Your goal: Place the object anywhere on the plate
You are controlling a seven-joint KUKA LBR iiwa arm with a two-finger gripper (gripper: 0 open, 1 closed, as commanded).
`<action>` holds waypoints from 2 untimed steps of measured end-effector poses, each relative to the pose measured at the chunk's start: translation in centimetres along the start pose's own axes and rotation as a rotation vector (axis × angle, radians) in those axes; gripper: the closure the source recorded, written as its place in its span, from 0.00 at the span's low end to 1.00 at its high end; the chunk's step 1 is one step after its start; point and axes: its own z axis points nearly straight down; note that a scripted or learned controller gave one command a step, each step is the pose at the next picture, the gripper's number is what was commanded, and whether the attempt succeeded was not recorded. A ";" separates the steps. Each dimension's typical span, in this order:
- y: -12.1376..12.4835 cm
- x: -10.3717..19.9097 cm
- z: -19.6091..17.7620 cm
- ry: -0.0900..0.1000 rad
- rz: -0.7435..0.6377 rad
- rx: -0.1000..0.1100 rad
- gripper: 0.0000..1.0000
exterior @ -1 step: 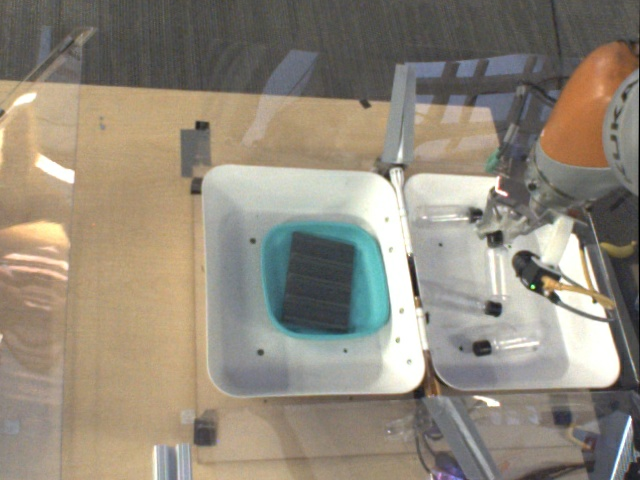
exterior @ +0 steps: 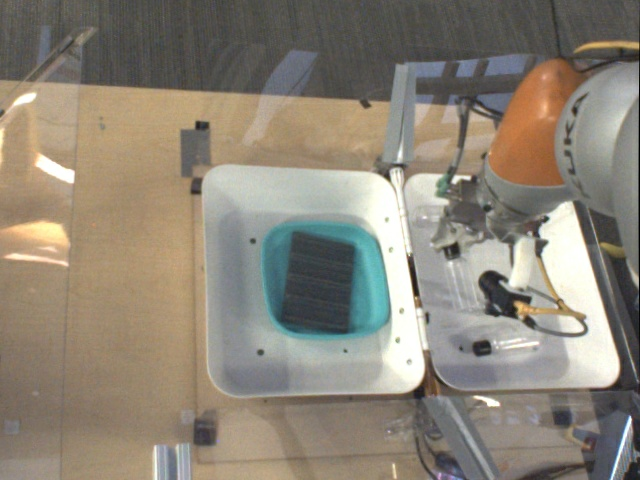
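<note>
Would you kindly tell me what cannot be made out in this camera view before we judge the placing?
- Pincer: small and partly under the arm's orange band; fingers unreadable.
- Clear tube-like items in the right bin: transparent on white, their outlines blurred.
- Dark ridged object on the teal plate: too coarse to identify.
- Arm: cut off by the right edge.

Light wood worktop (exterior: pixel 100 298) w/ window-light glare at left; dark grey ribbed floor (exterior: pixel 250 18) beyond its far edge.
</note>
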 end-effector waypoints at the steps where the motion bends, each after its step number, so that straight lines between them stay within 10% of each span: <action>1: -3.0 4.7 0.1 0.000 -0.113 0.001 1.00; 2: -3.0 4.7 0.0 0.000 -0.112 0.001 0.00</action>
